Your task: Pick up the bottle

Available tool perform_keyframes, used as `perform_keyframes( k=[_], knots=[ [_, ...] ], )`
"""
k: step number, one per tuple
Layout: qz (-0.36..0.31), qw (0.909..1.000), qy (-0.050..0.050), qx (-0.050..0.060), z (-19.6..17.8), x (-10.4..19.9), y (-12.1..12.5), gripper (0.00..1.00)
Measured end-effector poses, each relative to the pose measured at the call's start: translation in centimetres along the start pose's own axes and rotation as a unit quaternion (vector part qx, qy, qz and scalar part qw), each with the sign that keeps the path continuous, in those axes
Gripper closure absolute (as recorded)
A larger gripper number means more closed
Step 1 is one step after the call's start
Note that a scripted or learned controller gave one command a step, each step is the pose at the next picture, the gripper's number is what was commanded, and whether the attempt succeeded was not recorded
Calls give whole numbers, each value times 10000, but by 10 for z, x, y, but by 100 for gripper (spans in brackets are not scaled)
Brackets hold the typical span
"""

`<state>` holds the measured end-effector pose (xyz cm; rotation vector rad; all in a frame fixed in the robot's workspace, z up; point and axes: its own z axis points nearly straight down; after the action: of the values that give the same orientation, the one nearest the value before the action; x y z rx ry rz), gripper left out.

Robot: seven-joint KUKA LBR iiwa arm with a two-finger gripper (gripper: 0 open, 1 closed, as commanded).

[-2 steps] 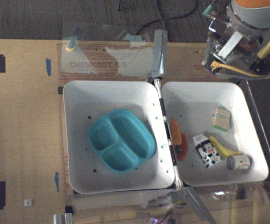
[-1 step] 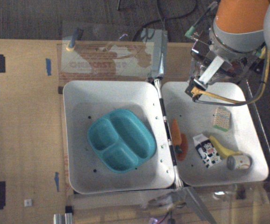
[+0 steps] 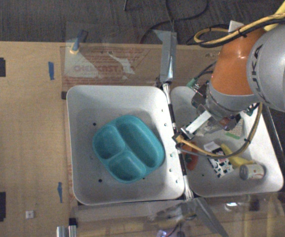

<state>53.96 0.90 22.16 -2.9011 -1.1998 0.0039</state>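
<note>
A small pale bottle [image 3: 251,171] lies on its side near the front right corner of the right bin [image 3: 274,181]. Beside its left end is a yellow piece [image 3: 235,158]. The grey arm with its orange band [image 3: 233,65] reaches in from the right and covers the back half of that bin. My gripper [image 3: 209,135] hangs under the wrist over the bin's left middle. It is to the left of the bottle and apart from it. The wrist hides most of the gripper.
A teal divided plate [image 3: 128,147] lies in the left bin [image 3: 83,107]. In the right bin, a black-and-white patterned item [image 3: 222,167] and a small red thing [image 3: 191,161] lie near the gripper. A metal divider [image 3: 168,58] stands behind the bins.
</note>
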Motion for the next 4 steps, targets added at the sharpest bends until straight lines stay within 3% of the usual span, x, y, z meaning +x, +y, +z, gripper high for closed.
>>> perform_keyframes(
  k=[1, 2, 3, 4],
  knots=[
    [18, 10000, 2, 0, -10, 0, 1, 100],
    [30, 10000, 5, -9, -59, 94, 2, 100],
    [2863, 9581, 21, -10, -97, 144, -5, 100],
    [2395, 9709, 18, -15, -124, 166, -20, 100]
  ],
)
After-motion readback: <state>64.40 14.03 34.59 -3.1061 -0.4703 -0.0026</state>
